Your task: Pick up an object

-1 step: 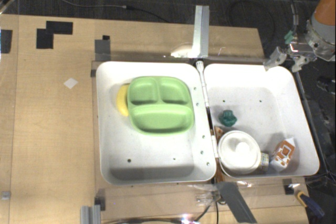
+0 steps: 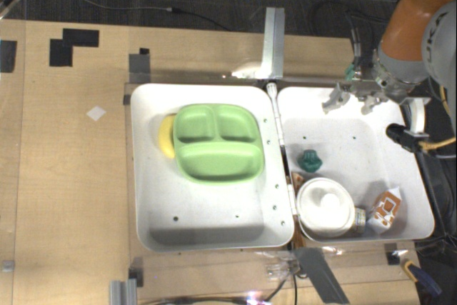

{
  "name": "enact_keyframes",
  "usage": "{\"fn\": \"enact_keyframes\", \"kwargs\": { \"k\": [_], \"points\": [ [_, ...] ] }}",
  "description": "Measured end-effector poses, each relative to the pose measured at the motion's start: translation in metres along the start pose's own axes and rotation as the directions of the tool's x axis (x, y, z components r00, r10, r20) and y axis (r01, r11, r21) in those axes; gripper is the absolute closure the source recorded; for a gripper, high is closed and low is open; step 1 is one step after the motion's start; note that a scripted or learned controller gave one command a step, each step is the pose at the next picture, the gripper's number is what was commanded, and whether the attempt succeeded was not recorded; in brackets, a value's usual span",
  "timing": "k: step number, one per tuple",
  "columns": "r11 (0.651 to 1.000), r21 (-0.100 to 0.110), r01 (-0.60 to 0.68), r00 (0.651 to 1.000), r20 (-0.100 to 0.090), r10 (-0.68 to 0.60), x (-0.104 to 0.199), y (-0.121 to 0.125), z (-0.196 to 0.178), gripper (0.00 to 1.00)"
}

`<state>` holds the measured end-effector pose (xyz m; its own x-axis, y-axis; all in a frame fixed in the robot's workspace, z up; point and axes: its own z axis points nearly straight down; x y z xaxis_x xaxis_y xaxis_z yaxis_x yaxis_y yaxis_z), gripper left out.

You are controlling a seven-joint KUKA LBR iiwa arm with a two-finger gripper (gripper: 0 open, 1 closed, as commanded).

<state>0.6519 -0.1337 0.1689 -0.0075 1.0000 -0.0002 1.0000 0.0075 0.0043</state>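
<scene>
My gripper (image 2: 351,102) hangs over the far edge of the right bin (image 2: 357,139), its two grey fingers spread apart and open with nothing between them. Well below it, near the bin's left wall, lies a small teal object (image 2: 310,161). A white round bowl (image 2: 325,206) sits in the near left corner of that bin. Beside the bowl, at the near right, lies an orange and white patterned object (image 2: 385,208). In the left bin (image 2: 207,221) a green divided plate (image 2: 217,141) rests partly over a yellow object (image 2: 166,137).
A metal post (image 2: 274,43) stands behind the wall between the two bins. Black cables (image 2: 403,136) run along the right bin's right side beneath the arm. Wooden bench surface (image 2: 64,175) stretches to the left.
</scene>
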Motion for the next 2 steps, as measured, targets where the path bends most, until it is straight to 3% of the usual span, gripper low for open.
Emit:
{"fn": "enact_keyframes", "kwargs": {
  "k": [1,2],
  "points": [
    [0.999,0.000,0.039,0.999,0.000,-0.039,0.045,-0.010,0.068,0.00],
    [0.967,0.000,0.254,0.967,0.000,-0.254,0.051,-0.069,0.062,0.00]
  ]
}}
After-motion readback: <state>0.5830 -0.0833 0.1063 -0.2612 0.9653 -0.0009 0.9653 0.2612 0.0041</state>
